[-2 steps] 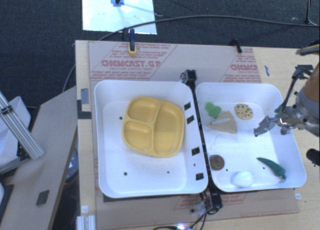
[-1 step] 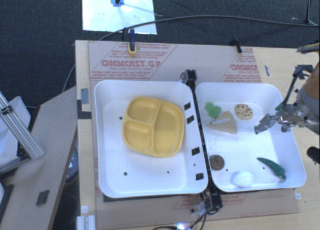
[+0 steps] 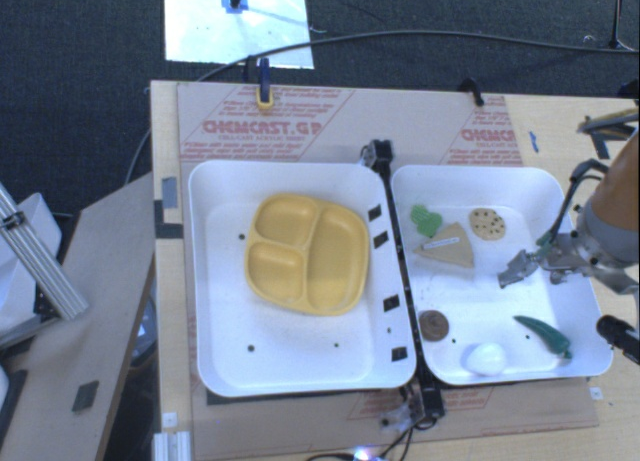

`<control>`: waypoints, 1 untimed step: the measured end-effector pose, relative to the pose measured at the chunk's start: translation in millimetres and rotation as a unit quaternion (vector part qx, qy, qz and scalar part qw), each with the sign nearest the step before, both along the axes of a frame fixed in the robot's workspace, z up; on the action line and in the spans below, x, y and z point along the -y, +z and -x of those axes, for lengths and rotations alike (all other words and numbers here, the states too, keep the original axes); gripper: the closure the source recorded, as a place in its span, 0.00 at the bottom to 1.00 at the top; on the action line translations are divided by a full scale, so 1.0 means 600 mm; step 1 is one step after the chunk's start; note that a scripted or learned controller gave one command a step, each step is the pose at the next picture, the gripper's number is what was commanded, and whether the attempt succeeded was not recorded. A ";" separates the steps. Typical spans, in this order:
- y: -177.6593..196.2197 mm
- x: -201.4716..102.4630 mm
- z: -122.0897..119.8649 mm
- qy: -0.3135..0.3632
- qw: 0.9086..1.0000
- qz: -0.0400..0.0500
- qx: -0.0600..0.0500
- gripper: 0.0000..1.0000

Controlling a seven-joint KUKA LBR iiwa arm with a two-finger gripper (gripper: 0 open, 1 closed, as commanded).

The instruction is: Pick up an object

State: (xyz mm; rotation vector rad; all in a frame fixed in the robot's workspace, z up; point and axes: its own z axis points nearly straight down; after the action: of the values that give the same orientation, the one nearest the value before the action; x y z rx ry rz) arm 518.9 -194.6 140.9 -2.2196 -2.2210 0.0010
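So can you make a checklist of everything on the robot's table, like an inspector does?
Surface: two white bins side by side, left bin and right bin, on a wooden bench.
Job's things: in the right bin, a green leafy toy, cookie, tan wedge, brown disc, white egg, green pepper.
Clutter: yellow divided plate in the left bin.
Grippers: gripper over the right bin, holding nothing.
Cables: black cable behind the bench.
Surroundings: dark carpet, white sheet on the floor.
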 end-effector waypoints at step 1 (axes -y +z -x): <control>-0.087 -0.001 0.000 0.000 1.000 0.000 0.000 0.00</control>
State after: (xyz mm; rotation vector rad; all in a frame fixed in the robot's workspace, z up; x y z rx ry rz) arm 519.0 -194.1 88.8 -2.2188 -2.2209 0.0008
